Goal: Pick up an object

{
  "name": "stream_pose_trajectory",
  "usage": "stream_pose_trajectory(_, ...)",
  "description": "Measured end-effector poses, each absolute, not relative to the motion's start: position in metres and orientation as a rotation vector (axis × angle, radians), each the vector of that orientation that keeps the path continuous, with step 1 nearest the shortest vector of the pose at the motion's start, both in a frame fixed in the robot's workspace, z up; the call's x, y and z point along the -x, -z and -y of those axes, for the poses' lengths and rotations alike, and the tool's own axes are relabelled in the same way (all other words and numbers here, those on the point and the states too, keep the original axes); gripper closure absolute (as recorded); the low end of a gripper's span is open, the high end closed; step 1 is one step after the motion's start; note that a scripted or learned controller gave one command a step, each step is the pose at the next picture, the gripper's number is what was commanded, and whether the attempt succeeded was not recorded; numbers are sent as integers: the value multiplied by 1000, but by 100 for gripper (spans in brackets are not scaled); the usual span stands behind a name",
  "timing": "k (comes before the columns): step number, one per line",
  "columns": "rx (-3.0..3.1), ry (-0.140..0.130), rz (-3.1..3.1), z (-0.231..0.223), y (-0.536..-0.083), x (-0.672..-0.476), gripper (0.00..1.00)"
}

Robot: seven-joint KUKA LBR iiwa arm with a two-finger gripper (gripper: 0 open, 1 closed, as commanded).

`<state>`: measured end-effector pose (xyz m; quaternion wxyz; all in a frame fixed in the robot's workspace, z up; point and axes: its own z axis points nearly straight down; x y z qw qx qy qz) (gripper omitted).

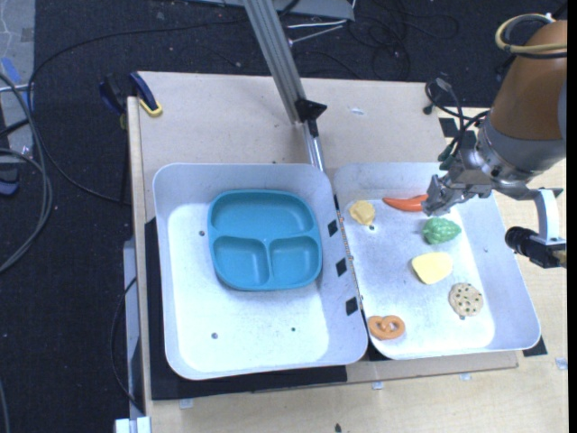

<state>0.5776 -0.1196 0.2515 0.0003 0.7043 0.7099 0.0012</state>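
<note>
The right bin (505, 269) holds several toy foods: an orange carrot (402, 203), a green broccoli piece (442, 232), a small yellow piece (362, 213), a larger yellow piece (432, 267), a cookie (465, 299) and a pretzel (386, 327). My gripper (435, 202) hangs low over the bin's back part, right at the carrot's right end and just above the broccoli. Whether it touches the carrot is hidden by its own body.
The left bin (180, 269) carries a blue three-compartment tray (265, 240). A slanted metal pole (275, 43) rises behind the bins. A yellow-and-blue clamp (144, 96) sits on the bench's back left corner. Cables lie on the dark floor around.
</note>
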Motion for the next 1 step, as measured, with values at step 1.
stream_pose_trajectory(1, -2214, -1, -2231, 67, -242, -577, 100)
